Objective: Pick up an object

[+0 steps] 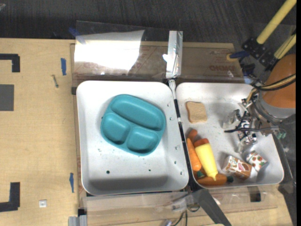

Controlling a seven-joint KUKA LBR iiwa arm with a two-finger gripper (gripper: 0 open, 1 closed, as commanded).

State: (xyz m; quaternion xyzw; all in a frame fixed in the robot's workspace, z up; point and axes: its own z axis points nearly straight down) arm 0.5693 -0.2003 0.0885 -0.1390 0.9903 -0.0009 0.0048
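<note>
Teal three-compartment plastic plate (133, 123) fills the left white bin (89, 164). Rightward, tan bread slice (196, 111), orange carrots (194, 155) and yellow bottle (207, 160) lie left of the gripper (243, 123); small printed packets (244, 165) sit just below it.

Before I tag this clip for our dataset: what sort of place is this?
Probably a robotics lab grasping bench: two white bins, left bin and right bin, toy food such as a bread slice and carrot, and the arm's gripper.

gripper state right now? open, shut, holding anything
gripper: low over the right bin, nothing seen held; open or closed cannot be told.
</note>
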